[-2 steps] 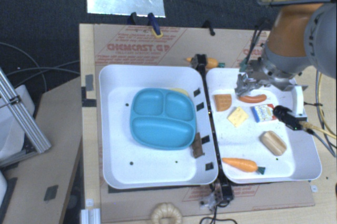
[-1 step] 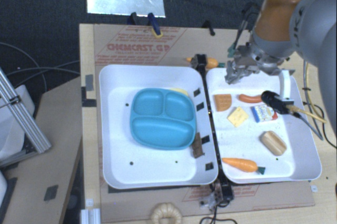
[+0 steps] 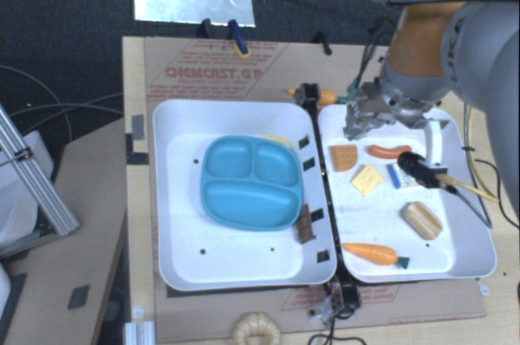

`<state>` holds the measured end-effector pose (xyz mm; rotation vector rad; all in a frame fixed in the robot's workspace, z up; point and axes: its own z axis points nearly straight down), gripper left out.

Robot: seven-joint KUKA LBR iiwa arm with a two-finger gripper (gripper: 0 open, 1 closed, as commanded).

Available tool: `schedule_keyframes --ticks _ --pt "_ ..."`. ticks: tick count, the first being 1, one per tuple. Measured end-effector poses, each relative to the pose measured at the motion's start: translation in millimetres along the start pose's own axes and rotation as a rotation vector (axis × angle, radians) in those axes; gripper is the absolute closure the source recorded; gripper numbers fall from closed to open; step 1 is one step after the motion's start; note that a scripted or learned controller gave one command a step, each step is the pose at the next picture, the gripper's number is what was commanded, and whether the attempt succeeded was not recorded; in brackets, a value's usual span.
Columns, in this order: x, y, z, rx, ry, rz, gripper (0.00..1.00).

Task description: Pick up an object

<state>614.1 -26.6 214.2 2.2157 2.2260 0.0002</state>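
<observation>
The arm (image 3: 455, 27) reaches in from the right, its jaws (image 3: 355, 127) hanging over the top left corner of the right bin (image 3: 475, 246); how far they stand open cannot be told, and nothing shows between them. Just below lies a brown cracker (image 3: 344, 157), with a sausage (image 3: 389, 149), cheese (image 3: 366, 180), a bread roll (image 3: 422, 220) and a carrot (image 3: 370, 253) spread across the same bin. A blue tray (image 3: 250, 183) sits in the left bin (image 3: 179, 254).
</observation>
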Motion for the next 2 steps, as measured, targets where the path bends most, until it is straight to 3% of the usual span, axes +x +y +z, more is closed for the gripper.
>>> schedule_keyframes --ticks 2 --pt "8.6 -1.9 -11.0 -0.002 0.001 -0.002 1.0"
